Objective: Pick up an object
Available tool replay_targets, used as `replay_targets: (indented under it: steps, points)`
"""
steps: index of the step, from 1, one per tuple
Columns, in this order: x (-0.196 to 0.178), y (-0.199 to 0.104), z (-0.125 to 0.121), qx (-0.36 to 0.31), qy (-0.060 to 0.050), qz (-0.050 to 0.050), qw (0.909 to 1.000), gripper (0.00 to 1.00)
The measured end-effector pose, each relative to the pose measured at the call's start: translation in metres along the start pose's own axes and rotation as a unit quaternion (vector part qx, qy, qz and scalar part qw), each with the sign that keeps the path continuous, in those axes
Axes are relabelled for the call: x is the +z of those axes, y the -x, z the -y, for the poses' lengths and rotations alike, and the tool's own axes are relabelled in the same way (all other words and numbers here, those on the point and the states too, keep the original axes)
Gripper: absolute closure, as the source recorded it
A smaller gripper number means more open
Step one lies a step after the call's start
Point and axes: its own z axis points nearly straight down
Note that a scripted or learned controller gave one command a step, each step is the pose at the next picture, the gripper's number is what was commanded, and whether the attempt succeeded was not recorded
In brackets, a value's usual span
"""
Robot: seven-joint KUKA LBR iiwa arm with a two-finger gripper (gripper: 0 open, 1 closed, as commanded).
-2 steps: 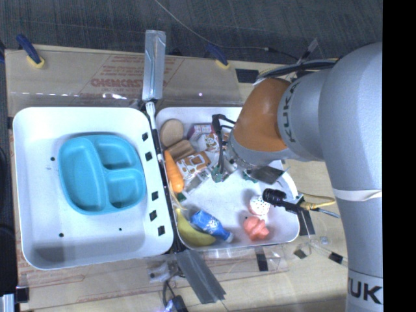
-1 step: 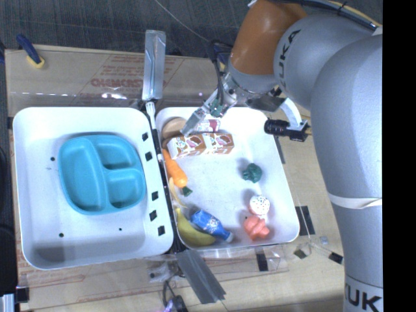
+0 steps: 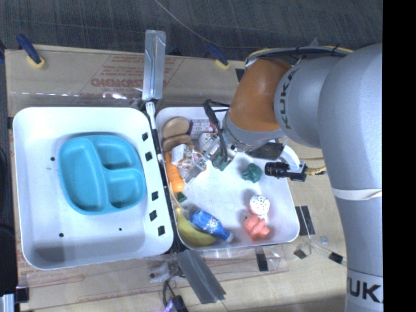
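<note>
Objects for picking lie in the right bin (image 3: 286, 229): a brown rounded piece (image 3: 175, 129) at its upper left, an orange carrot-like item (image 3: 175, 177) along the left wall, a yellow banana (image 3: 192, 233) at the lower left with a blue bottle (image 3: 209, 223) lying across it, a dark green lump (image 3: 251, 172) near the middle, and a white speckled ball (image 3: 259, 205) just above a pink-orange toy (image 3: 256, 227). The gripper (image 3: 207, 156) hangs low over the bin's upper left, among clear, crinkled items; whether it is spread or closed cannot be told. The left bin (image 3: 32, 174) holds a blue divided tray (image 3: 103, 172), lying flat in its middle.
</note>
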Motion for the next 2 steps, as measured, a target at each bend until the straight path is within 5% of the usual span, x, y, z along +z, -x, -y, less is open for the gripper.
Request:
replay_targets:
  steps: [1,2]
  points:
    - [0.0127,0.0359,-0.0428,0.168,-0.003,-0.003,0.9858,0.00]
    - [0.0132,0.0355,-0.0465,0.282,-0.009,-0.014,0.9594,0.00]
